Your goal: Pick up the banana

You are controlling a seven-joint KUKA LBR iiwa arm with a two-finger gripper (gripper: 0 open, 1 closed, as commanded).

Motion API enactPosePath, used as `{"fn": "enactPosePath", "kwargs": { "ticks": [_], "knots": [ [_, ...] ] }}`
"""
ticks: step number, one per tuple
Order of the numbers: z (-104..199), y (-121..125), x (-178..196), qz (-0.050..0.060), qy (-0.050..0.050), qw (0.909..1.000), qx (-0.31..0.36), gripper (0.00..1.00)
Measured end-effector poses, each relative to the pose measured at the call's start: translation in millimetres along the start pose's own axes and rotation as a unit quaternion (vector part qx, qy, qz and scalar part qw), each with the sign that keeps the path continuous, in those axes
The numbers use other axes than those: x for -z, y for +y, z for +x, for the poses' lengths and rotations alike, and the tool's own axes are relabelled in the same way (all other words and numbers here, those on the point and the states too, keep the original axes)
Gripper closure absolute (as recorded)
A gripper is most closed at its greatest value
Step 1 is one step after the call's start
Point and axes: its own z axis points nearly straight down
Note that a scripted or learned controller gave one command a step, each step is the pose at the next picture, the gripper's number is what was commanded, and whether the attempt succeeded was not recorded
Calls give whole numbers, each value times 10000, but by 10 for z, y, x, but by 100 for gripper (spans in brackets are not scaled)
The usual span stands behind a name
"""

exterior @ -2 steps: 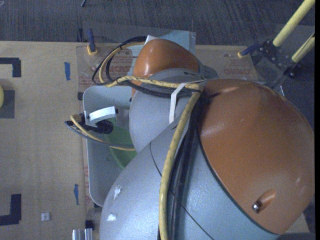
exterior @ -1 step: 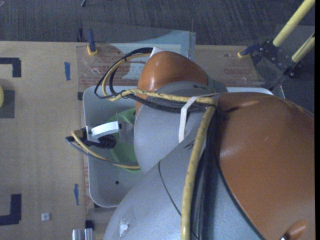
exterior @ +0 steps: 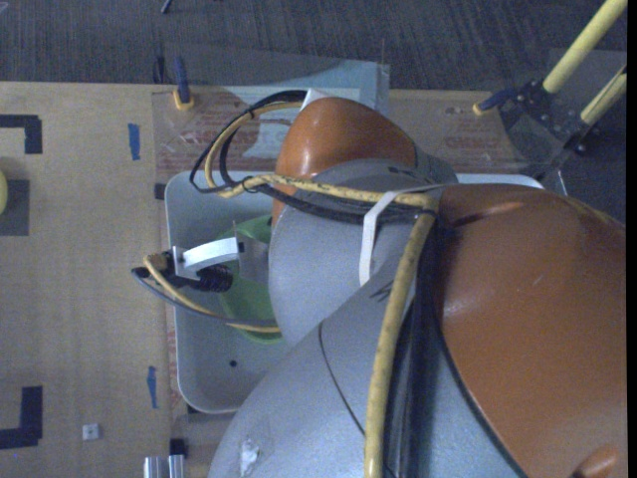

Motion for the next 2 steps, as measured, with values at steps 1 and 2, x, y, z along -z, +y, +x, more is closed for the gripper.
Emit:
{"fn": "enactPosePath", "kwargs": {
  "ticks": [1,2],
  "knots": [
    [127,10,141,0,-14,9954,957,100],
    [432,86,102,-1,7,10000,-1,100]
  ]
}}
